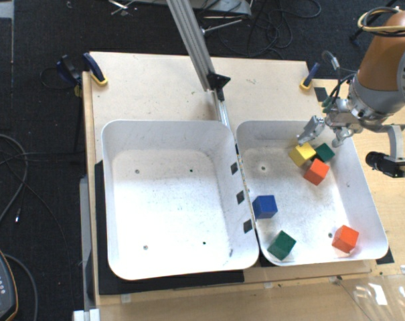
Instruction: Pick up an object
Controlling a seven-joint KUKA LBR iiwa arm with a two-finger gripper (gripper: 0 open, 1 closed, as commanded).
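In the right bin (363, 186), three blocks huddle near the far right: a yellow block (301, 155), a dark green block (325, 153) and an orange block (316, 171). My gripper (320, 138) hangs just above and behind this cluster, open, fingers spread, with nothing between them. One finger (308, 132) reaches toward the yellow block. Further forward lie a blue block (264, 206), a green block (281, 244) and a second orange block (345, 238).
The left bin (115, 179) sits beside the right one, their rims meeting at a ridge with black marks (241, 179). A metal pole (192, 35) slants in from the back. Clamps (95, 69) grip the board's far corners.
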